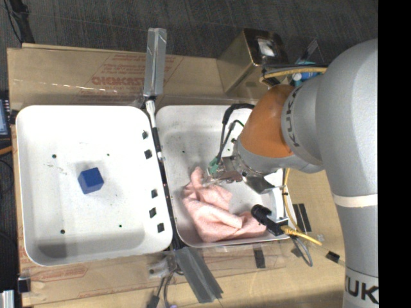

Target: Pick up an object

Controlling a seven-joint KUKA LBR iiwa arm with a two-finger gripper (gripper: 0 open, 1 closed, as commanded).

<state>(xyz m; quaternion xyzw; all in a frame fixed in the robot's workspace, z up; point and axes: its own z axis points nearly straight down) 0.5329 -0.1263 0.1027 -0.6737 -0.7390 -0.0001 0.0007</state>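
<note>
A crumpled pink cloth (215, 212) lies in the near part of the right bin (186, 133). A small blue cube (90, 179) sits in the left bin (38, 146), left of its middle. My gripper (214, 174) hangs low over the right bin, its tip right at the cloth's upper edge. Whether it touches or grips the cloth cannot be made out. The grey arm with its orange band (270, 130) covers the right side of that bin.
A metal divider (157, 165) with black clips separates the two bins. Brown cardboard (96, 76) lies behind them, and a tan box (253, 56) stands at the back. The right bin's far left part shows bare floor.
</note>
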